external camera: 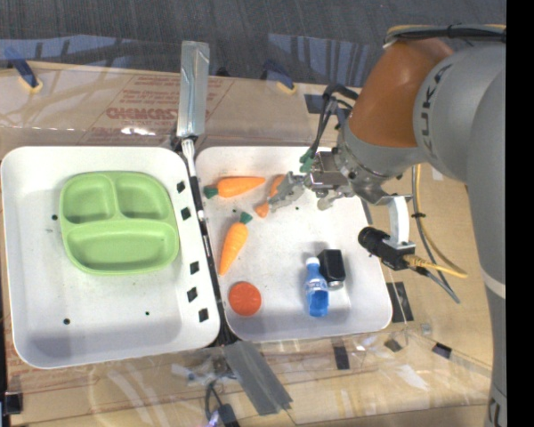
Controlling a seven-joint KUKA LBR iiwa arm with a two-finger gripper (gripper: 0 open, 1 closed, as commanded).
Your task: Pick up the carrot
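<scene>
On a cardboard-covered bench (89, 105), the left white bin (27, 310) holds a green divided plate (117, 221), while the right white bin (285, 323) holds 3 carrots, and the gripper (283, 190) closes its fingers around the smallest carrot (269, 196), tilted near the bin's back.

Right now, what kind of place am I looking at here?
Probably a robot-testing lab bench: a grey arm reaches over two taped-down white bins, and the carrots and the green divided plate look like toys.
</scene>
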